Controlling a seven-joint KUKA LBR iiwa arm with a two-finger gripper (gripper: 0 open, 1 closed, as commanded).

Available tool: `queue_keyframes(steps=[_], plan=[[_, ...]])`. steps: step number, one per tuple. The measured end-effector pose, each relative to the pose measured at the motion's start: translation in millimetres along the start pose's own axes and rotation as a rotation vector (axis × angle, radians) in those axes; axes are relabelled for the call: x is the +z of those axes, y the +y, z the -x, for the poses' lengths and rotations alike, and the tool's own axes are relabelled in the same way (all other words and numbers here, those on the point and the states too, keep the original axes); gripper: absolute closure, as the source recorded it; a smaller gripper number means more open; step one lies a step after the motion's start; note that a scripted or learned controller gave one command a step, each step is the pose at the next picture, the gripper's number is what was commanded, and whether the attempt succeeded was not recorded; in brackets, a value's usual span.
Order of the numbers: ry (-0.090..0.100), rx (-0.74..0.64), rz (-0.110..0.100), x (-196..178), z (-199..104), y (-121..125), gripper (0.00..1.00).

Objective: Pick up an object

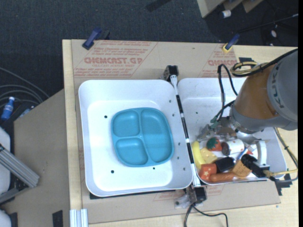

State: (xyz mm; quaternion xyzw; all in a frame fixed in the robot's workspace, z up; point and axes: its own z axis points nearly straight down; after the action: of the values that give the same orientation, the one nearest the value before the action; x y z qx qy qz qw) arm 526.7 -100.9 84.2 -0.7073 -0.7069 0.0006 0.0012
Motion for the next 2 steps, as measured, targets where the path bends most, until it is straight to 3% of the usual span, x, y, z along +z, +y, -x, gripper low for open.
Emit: queue_keyframes(steps=[1,2], plan=[[0.0,0.0,0.002,-10.1,-0.2,0.5,1.0],[0.0,0.001,0.002,-10.0,-0.2,0.4,0.0]])
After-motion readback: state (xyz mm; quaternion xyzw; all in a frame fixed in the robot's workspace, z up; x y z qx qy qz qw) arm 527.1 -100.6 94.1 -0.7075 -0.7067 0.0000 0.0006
